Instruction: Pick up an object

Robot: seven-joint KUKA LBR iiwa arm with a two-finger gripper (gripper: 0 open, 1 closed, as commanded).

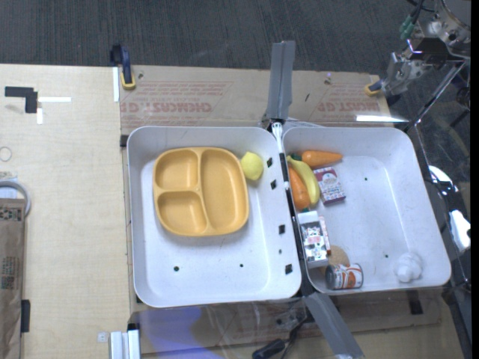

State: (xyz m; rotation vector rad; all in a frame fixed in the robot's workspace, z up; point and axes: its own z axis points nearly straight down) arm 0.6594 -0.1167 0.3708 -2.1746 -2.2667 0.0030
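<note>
My gripper (402,64) hangs high at the top right, beyond the far rim of the right bin (389,200) and well away from every object. Along that bin's left side lie an orange carrot (322,157), a yellow banana (307,178) against a second orange piece (297,191), a small red and white box (330,185), a printed carton (314,239), a red and white can (344,276) on its side, and a white lump (408,268) at the near right corner. The left bin (217,268) holds a yellow divided plate (200,191) and a yellow ball (253,166).
A grey divider bar (281,81) rises between the bins at the back. Cardboard (194,96) covers the bench behind them, with yellow clamps (129,81) at its corners. Cables and black frame tubes crowd the right side near the arm.
</note>
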